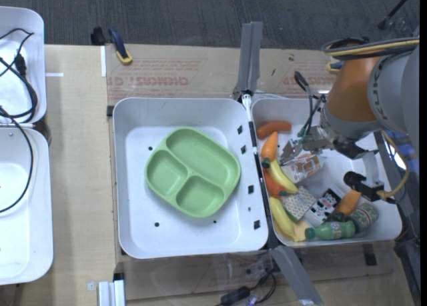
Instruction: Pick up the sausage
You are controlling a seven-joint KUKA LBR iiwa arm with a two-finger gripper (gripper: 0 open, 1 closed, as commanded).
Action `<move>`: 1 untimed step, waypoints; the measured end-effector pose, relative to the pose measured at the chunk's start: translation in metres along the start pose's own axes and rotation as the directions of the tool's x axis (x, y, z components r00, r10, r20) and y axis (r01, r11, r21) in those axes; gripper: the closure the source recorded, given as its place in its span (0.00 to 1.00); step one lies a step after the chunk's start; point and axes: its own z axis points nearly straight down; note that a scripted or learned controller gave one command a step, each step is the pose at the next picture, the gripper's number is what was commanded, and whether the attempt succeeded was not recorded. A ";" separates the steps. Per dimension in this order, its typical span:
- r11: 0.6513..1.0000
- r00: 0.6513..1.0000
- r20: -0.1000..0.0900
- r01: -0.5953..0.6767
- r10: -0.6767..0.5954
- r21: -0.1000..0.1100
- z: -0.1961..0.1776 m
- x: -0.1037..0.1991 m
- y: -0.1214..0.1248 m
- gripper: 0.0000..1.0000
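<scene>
Grey and orange, the arm (pixel 373 91) reaches in from the right over the right bin (pixel 393 228), its wrist bent down toward the bin's middle. The gripper (pixel 293 153) hangs low there, its metal fingers pointing left, just above a small printed packet (pixel 308 165); whether they are spread or closed I cannot tell, and nothing is visibly held between them. The sausage (pixel 274 127) lies near the bin's far left corner, up and to the left of the fingertips, apart from them. Below it sit a carrot (pixel 268 146), two bananas (pixel 281 177) and a green bottle (pixel 331 231). In the left bin (pixel 127 165) rests a green divided plate (pixel 193 172).
</scene>
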 end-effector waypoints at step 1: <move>0.950 0.950 -0.001 -0.312 0.312 0.001 -0.005 -0.009 -0.051 0.00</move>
